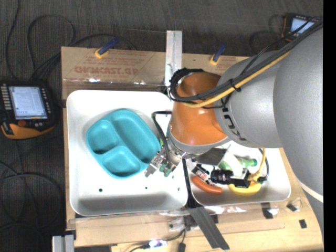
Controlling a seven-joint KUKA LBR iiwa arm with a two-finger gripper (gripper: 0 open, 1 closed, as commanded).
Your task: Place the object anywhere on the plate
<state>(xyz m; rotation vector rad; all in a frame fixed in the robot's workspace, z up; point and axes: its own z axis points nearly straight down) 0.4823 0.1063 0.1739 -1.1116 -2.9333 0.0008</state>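
gripper (160, 164) sat at the teal plate (122, 140)'s right edge – a small green-white object (167, 168) at its tip, grip state unclear; arm hid much of the right bin (278, 190).

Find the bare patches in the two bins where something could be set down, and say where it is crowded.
Free: the teal plate's compartments, and the left bin floor in front of it. Crowded: the right bin, piled with small objects beneath the arm; the gripper hangs at the plate's right edge.

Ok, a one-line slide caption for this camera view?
Gripper poised at the teal plate's right edge in the left bin; small items clutter the right bin.
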